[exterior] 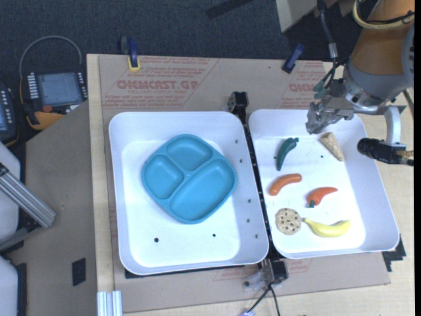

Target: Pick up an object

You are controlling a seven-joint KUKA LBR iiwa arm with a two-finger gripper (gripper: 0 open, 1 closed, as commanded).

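On a brown worktop (pixel 197 78) seen from above sit two shallow white bins side by side. Left bin (pixel 131 242) holds a blue plate (pixel 189 176) with three compartments, lying flat and slightly turned, taking up most of the floor; nothing lies on it. Right bin (pixel 375 229) holds the small things meant for picking, spread apart so that each can be reached alone: a dark green pepper (pixel 286 152) near the upper middle, an orange sausage (pixel 284 184) below it, a red pepper (pixel 321 195) to its right, a round cookie (pixel 287 220) near the front, a yellow banana (pixel 328 228) just beside the cookie, and a pale tan cone-shaped piece (pixel 333 145) toward the upper right.

From the right edge the grey arm with its orange band reaches over the far end of the right bin. Its claw (pixel 321 120) hangs above the bin's upper part, between the green pepper and the tan cone and close to the cone's tip. Nothing can be seen in its grip, and whether its fingers are spread or closed cannot be told from this angle.

Judging by position, the cone or the green pepper is the likely target, and no object has been lifted yet.
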